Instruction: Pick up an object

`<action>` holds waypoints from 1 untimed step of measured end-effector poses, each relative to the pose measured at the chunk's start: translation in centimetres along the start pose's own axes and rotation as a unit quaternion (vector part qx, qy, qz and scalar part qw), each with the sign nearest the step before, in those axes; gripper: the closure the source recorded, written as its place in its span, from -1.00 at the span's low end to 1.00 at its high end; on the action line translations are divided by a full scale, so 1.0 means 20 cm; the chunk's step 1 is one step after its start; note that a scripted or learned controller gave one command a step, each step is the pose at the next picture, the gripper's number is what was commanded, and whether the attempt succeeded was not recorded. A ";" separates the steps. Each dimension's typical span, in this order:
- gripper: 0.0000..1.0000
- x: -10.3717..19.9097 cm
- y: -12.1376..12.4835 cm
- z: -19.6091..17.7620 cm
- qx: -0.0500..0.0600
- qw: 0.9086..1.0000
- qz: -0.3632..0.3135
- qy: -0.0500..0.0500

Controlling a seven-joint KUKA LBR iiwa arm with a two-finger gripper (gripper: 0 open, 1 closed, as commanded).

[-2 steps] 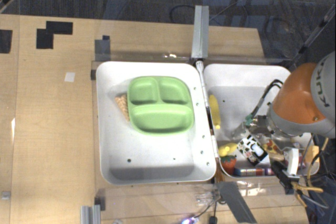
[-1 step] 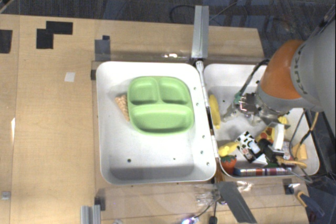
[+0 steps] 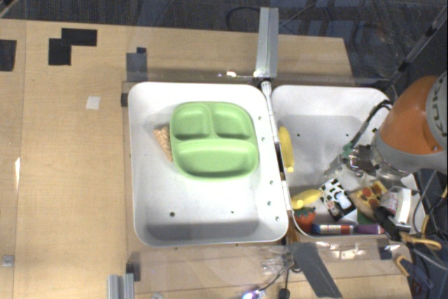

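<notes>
My gripper [image 3: 349,163] hangs low in the right bin [image 3: 315,108], just above a heap of small things along the bin's front edge. The heap holds a black-and-white piece [image 3: 335,197], a yellow piece [image 3: 304,202], a red and purple marker [image 3: 344,227] and some colourful packets [image 3: 374,192]. A yellow banana-shaped toy [image 3: 285,148] lies by the bin's left wall, apart from the gripper. The grey wrist with its orange band [image 3: 418,124] hides the bin's right side.
The left bin [image 3: 150,206] holds a green divided plate [image 3: 213,138] with a tan ridged item [image 3: 163,142] tucked at its left edge. A metal post [image 3: 267,45] stands behind the divider between the bins. Cables trail at the right.
</notes>
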State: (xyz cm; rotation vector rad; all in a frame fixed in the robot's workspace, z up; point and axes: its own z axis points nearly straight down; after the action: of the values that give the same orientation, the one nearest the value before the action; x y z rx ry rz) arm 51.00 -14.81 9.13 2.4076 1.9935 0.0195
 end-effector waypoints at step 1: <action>-1.00 0.23 0.02 0.00 -0.001 0.999 -0.036 -0.001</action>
State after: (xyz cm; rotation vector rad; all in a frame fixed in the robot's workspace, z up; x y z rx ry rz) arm 52.31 -10.46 9.16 2.3313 2.0781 0.0195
